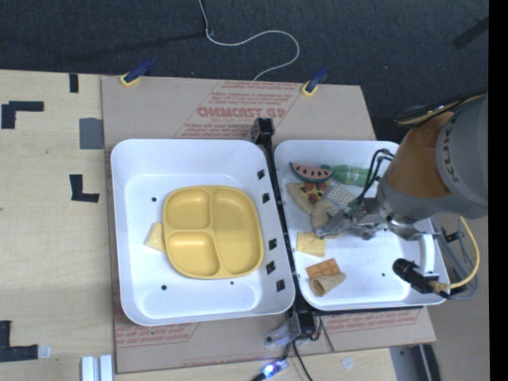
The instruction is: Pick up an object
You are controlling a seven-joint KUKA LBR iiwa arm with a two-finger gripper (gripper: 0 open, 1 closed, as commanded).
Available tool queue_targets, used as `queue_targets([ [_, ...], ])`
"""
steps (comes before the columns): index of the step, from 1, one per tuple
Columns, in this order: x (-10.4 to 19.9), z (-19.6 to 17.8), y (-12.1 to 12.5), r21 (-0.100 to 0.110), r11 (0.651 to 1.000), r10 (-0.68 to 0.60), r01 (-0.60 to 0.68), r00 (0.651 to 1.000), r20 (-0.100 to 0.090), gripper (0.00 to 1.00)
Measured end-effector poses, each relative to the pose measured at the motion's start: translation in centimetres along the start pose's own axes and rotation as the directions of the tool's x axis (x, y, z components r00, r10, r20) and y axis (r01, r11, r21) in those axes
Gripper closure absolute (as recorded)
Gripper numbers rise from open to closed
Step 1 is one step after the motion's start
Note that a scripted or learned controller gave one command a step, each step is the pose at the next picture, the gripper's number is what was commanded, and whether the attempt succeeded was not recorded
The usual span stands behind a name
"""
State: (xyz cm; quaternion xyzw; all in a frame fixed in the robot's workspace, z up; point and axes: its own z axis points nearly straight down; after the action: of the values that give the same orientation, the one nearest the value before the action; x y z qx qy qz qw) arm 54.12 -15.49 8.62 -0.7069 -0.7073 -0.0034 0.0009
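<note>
dark carpet floor, wooden bench, cardboard sheet

Two white bins, one yellow plate, two clamps.

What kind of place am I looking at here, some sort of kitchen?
More likely a robotics lab test bench than a kitchen. A grey and orange robot arm reaches over two white bins, the food looks like toys, such as a watermelon slice, and the bins sit on clamped cardboard with a loose cable.
</note>
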Motion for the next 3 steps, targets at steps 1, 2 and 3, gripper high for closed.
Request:
queue_targets([
  [1,0.2,-1.6,0.4,-0.009,1.000,-0.004,0.004,1.000,-0.001,1.00],
  [2,-0.3,-6.7,-0.4,0.002,1.000,0.000,0.000,1.000,0.007,1.00],
  [3,-0.5,-12.5,-1.2,0.000,1.000,0.000,0.000,1.000,0.008,1.00],
])
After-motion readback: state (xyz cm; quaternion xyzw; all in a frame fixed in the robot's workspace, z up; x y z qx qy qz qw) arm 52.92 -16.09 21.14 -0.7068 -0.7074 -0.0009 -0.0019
